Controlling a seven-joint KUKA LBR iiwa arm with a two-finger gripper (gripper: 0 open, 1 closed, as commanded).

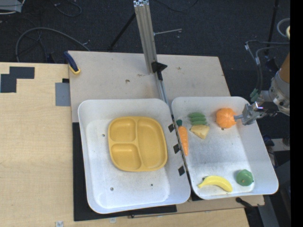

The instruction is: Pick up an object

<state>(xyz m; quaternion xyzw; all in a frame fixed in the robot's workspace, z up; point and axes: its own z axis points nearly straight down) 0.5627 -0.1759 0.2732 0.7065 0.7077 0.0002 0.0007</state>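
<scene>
The right bin holds an orange, a green pod, a pale yellow wedge, a carrot along its left wall, a banana and a green pepper. My gripper reaches in over the bin's upper right rim, just right of the orange. Its tips point toward the orange, and nothing shows between them.
The left bin holds a yellow divided plate. A metal post rises behind the bins. Clips line the seam between the bins. A wooden tabletop lies to the left.
</scene>
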